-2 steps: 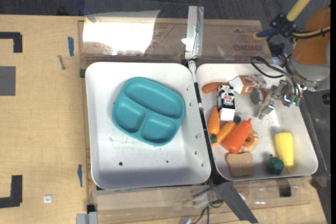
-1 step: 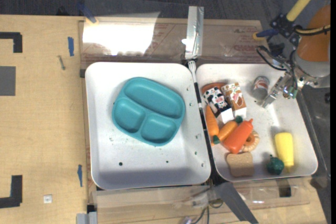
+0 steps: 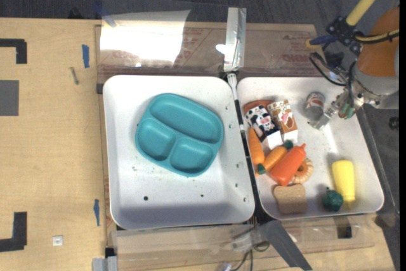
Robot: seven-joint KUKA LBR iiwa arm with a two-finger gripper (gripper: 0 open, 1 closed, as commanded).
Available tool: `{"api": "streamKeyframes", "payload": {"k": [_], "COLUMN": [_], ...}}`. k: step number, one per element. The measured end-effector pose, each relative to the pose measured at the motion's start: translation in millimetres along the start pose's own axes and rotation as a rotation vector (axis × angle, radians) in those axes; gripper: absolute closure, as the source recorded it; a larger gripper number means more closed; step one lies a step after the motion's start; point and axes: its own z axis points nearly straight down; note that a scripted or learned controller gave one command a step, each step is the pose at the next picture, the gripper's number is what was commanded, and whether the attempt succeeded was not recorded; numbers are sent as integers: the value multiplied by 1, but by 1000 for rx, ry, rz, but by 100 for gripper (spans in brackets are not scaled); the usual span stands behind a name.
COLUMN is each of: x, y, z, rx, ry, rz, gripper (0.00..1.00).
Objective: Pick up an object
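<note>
- The gripper [image 3: 319,112] hangs low over the upper part of the right bin [image 3: 371,155], the arm reaching in from the right; I'd guess it sits there because that patch of floor is bare and gives room to come down.
- How wide it stands is beyond me from this angle, and I see nothing in it.
- The pickable things crowd the bin's left side: a cow-patterned block [image 3: 258,117], a small printed carton [image 3: 283,117], carrots [image 3: 255,144], an orange bottle [image 3: 289,162] and a cork-like block [image 3: 290,198].
- A yellow piece [image 3: 344,179] and a dark green piece [image 3: 332,200] lie apart near the front right corner, likely easier targets.
- The left bin [image 3: 120,136] carries a teal divided tray [image 3: 181,134], well clear of the arm.
</note>
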Motion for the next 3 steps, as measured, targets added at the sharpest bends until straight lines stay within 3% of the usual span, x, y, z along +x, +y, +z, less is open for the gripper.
{"api": "streamKeyframes", "payload": {"k": [1,2,3], "x": [6,59,46], "y": [24,79,-6], "z": [-3,-44,0], "rx": [-40,-43,-42], "ry": [-20,-62,-35], "rz": [-17,-171,-306], "gripper": [0,0,0]}}
